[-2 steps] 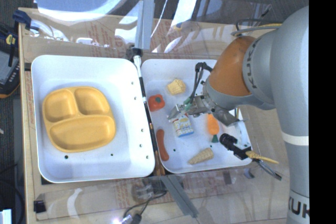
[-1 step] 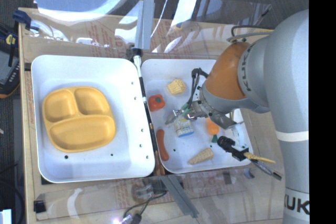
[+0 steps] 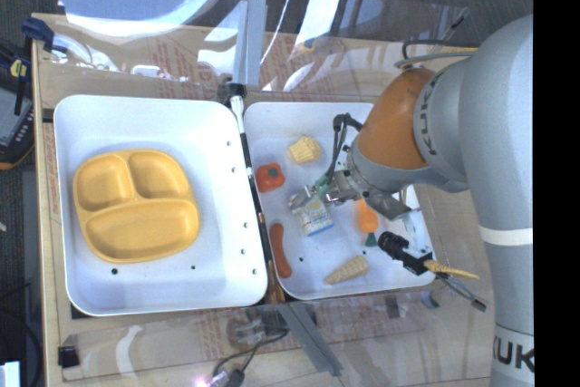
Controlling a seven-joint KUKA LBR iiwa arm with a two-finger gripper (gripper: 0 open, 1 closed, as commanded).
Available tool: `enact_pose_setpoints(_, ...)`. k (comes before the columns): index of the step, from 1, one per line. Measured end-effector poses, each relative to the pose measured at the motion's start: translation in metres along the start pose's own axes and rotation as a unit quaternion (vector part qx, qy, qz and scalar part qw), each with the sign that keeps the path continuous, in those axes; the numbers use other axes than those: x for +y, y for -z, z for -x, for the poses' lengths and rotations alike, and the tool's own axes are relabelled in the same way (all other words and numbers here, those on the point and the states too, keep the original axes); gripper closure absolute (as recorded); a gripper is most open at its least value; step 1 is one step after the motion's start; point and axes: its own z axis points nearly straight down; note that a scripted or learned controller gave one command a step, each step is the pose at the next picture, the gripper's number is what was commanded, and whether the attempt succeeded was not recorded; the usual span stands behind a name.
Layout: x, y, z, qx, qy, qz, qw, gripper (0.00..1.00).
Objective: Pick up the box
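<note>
The box (image 3: 315, 219), a small white and blue carton, lies near the middle of the right bin (image 3: 272, 127). My gripper (image 3: 311, 196) hangs low over the bin, just above the box's upper edge, at or very near it. The grey arm with its orange band (image 3: 399, 127) reaches in from the right and hides the bin's right side.
Around the box in the right bin lie a yellow corn piece (image 3: 304, 149), a red tomato (image 3: 269, 178), a brown sausage (image 3: 281, 250), a pale cone (image 3: 349, 269) and an orange carrot (image 3: 366, 217). The left bin (image 3: 72, 285) holds a yellow divided tray (image 3: 136, 204).
</note>
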Motion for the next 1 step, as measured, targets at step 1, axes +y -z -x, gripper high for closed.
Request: enact_pose_setpoints(1, 0.0141, 0.1256, -0.0438, 0.007, 0.038, -0.006, 0.9992, 1.00)
